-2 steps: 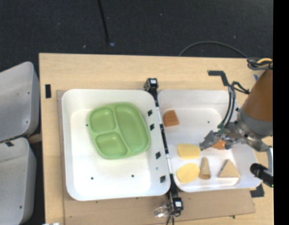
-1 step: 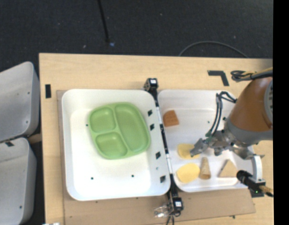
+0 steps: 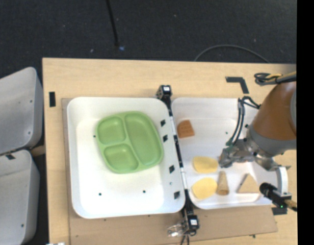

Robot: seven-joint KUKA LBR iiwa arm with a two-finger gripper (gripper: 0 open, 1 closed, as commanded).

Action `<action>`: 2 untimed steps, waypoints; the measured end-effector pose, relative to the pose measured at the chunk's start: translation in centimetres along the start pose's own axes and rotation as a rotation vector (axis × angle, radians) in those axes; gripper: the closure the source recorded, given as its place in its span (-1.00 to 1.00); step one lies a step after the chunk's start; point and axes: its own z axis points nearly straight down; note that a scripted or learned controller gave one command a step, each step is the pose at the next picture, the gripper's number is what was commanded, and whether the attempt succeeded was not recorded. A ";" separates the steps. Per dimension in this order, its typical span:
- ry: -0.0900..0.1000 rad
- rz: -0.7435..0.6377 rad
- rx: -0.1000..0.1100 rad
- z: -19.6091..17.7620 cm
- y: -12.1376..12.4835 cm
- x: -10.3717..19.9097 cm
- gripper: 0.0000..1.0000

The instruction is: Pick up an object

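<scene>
While jaws (image 3: 229, 156) hover, yellow piece (image 3: 205, 164) just beside

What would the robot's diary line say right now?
arm: over right bin | gripper: above yellow pieces | grasp: none seen | left bin: green tray

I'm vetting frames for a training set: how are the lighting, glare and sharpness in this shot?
Camera view: lighting is even and soft, with faint shadows beside the green tray; the white bins look bright, near washed out, without hard glare; the whole frame is mildly soft, so the gripper and the small food pieces, like the brown cone, lack fine detail.
</scene>
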 end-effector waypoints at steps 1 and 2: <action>-0.002 -0.005 -0.004 -6.0 -0.6 -0.3 1.00; -0.001 -0.011 -0.003 -9.2 -0.4 -0.4 1.00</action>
